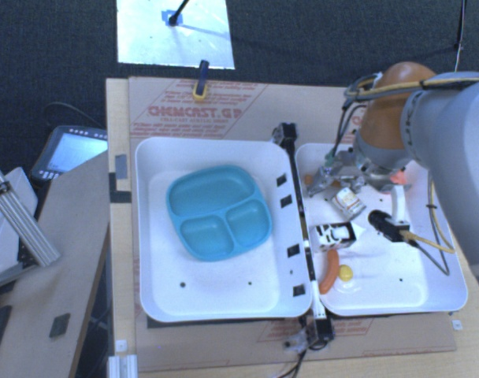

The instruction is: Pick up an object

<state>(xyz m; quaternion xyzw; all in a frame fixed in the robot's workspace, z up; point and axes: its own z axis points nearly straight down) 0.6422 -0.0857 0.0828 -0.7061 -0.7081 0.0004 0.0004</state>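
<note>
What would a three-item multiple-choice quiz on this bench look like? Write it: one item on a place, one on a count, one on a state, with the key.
1. Where does the blue tray lie?
A. In the left bin
B. In the right bin
C. On the cardboard behind the bins

2. How many compartments does the blue tray have?
A. Two
B. Three
C. Five

3. Where is the gripper?
A. Low in the right bin, among the small objects
B. High above the left bin
C. Resting on the blue tray

Key: 1 A, the tray sits in the left bin. 2 B, one long section and two smaller ones. 3 A, it is near the bin's far left corner, beside the small box.
</note>
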